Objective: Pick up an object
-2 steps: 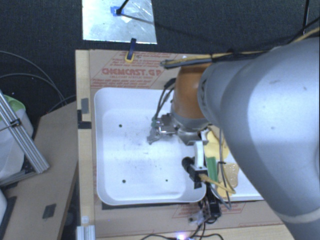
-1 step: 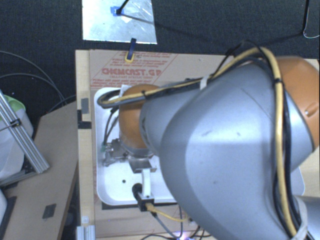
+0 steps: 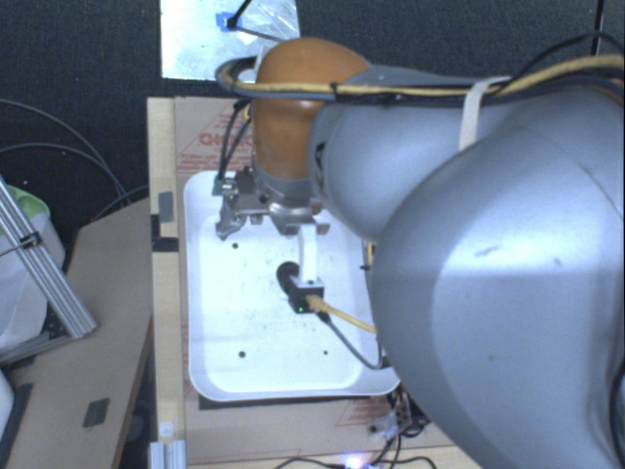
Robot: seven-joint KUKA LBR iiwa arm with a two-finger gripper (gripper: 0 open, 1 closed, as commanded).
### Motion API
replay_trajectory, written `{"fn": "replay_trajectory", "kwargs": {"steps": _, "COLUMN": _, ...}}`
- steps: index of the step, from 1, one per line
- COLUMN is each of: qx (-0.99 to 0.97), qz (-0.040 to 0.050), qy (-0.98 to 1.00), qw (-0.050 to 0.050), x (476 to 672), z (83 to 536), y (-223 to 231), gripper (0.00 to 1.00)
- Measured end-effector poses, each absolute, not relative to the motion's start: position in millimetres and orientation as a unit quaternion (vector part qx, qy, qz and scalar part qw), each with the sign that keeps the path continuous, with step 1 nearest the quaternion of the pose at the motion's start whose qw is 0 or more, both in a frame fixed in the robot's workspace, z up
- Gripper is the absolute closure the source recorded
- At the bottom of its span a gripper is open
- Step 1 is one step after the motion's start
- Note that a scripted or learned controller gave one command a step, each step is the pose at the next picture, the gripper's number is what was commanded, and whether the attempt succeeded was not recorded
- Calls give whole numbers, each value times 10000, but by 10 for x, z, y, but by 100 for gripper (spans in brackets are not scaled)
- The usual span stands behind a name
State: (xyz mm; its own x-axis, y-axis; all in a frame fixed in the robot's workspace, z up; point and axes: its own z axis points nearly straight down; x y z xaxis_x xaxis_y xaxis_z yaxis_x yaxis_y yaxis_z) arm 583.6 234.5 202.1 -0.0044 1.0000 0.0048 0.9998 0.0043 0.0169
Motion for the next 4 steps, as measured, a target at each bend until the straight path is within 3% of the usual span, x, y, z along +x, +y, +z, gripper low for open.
{"fn": "replay_trajectory", "kwargs": {"steps": 1, "qx": 7079, "qz": 10, "qy": 7063, "qw": 18, "x": 6526, "z": 1357, "y": 1914, "gripper": 0}}
{"fn": "replay_trajectory", "kwargs": {"steps": 2, "qx": 7047, "qz": -6, "qy": 7095, "qw": -16, "x": 6311, "z": 812, "y": 2371, "gripper": 0}}
{"fn": "replay_trajectory", "kwargs": {"steps": 3, "qx": 7053, "qz": 24, "qy": 7089, "qw": 12, "x": 6704, "z": 856, "y": 2342, "gripper": 0}}
{"fn": "replay_trajectory", "kwargs": {"steps": 4, "qx": 7037, "qz": 22, "qy": 7105, "qw": 13, "x": 6697, "z": 966, "y": 2353, "gripper": 100}}
